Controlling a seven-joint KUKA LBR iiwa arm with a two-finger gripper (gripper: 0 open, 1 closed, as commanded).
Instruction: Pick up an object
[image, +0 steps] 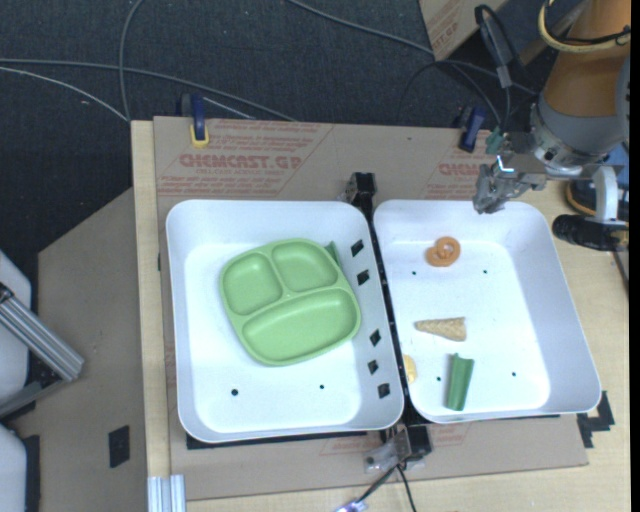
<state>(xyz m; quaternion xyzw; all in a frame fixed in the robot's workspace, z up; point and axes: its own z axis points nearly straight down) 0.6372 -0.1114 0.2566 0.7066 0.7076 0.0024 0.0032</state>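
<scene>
Mostly plastic here, tbh
Glossy white plastic bins (200, 400), a matt green plastic tray (290, 300) inside the left one, on a raw wood surface (300, 150).

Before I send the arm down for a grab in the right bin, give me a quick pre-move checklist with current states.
1. Gripper above the right bin, at its far rim: ok.
2. Nothing between its fingers: ok.
3. Orange ring lying clear of other items: ok.
4. Tan wedge and green stick apart from each other: ok.
5. Green plate in the left bin, out of the way: ok.
6. Finger opening: cannot tell.
</scene>
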